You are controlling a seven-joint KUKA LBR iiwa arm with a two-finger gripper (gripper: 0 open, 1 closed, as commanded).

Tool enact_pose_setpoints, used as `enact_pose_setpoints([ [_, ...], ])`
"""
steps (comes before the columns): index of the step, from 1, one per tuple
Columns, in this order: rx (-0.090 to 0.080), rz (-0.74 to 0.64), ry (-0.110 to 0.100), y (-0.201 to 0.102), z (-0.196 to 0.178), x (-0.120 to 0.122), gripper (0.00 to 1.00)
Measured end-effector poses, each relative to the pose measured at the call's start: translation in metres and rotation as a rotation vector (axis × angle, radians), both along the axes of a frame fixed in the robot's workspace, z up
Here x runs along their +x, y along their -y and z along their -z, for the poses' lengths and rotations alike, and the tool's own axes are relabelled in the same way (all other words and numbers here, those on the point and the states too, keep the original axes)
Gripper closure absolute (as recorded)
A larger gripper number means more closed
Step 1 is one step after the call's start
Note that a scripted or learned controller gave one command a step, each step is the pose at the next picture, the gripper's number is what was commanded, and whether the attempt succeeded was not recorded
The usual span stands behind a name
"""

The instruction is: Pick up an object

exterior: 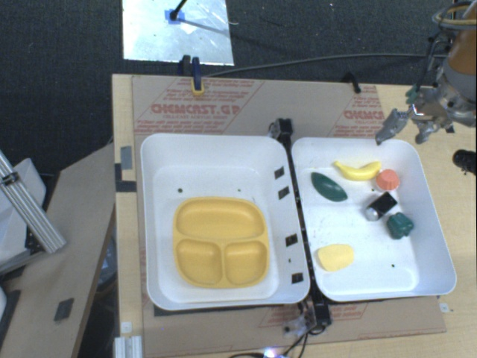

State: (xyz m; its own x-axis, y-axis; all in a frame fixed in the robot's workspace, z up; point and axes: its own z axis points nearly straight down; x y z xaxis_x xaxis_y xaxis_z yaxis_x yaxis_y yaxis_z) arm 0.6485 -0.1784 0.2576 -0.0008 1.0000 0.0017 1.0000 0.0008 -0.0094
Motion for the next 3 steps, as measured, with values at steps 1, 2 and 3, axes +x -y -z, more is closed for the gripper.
enact_pose_setpoints([
  [1, -0.002, -0.003, 0.012, -0.001, -0.008, 0.002, 0.00],
  [2, -0.003, -0.001, 0.009, 0.003, 0.035, 0.000, 0.00],
  [3, -0.001, -0.002, 0.007, -0.002, 0.096, -0.001, 0.00],
])
